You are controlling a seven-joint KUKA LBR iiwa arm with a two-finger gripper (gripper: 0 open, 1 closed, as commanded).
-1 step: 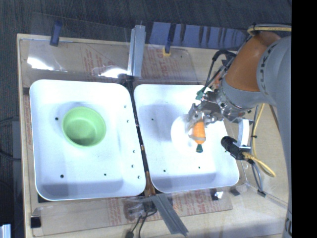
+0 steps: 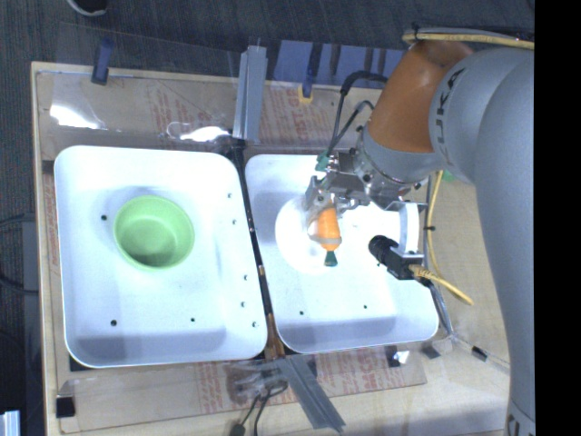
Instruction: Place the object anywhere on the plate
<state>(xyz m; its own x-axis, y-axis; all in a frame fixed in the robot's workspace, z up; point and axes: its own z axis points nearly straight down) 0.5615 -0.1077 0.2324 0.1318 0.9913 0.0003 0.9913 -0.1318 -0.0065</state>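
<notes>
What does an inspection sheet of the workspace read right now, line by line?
Surface: bench bearing two shallow white bins side by side, left bin and right bin.
Job's things: orange carrot-like object with a green tip, over the white plate in the right bin.
Clutter: green bowl in the left bin.
Grippers: gripper right above the object's upper end; grip cannot be confirmed.
Cables: yellow cable and black cable on the arm.
Surroundings: dark floor; metal bracket at the bins' far edge.
</notes>
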